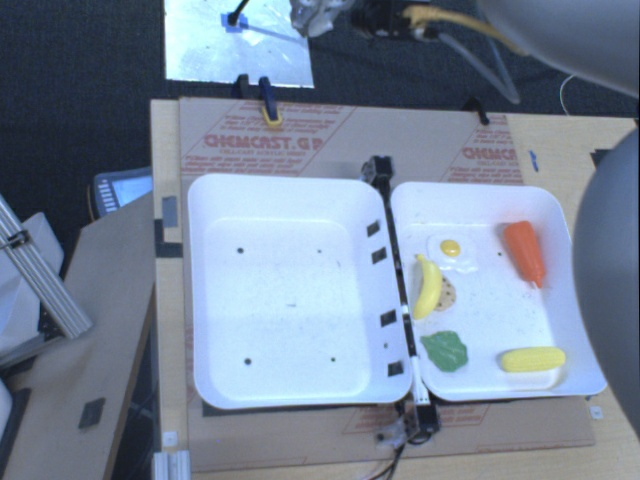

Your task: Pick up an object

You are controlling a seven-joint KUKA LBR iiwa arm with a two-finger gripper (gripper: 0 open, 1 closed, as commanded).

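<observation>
Smooth grey arm (560, 13) trailing a yellowish cable (470, 20).

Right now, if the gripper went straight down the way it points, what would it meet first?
Probably the shiny metal sheet on the dark floor behind the bench: the gripper hangs at the picture's top edge, beyond both white bins. Depth is unclear, so this is a guess.
</observation>
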